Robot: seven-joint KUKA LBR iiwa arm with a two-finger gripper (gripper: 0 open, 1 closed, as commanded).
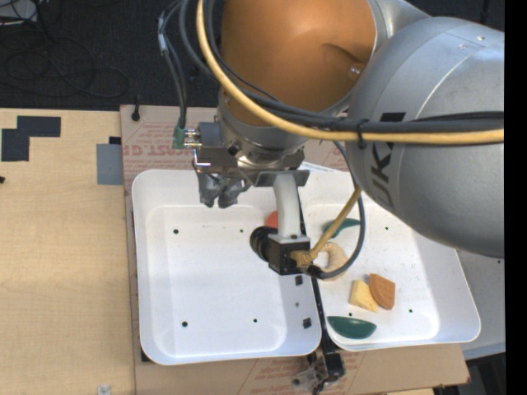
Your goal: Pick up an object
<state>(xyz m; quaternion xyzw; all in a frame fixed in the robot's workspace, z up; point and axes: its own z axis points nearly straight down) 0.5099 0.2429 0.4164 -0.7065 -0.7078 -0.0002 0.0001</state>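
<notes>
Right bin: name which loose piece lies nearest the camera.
The dark green piece, at the right bin's near rim. The yellow wedge and brown piece lie farther back, touching each other.

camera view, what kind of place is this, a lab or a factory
Probably a robotics lab test bench: a robot arm over two white bins, loose cables behind, and small mixed objects for grasp trials.

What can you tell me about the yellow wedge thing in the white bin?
The yellow wedge looks like a small block shaped like a slice of cheese, pale yellow and smooth, maybe plastic or foam. It lies on the floor of the right bin, towards its near side. Its right edge touches or overlaps a flat orange-brown piece. A dark green piece lies just below it, apart from it. The gripper is not on it.
</notes>
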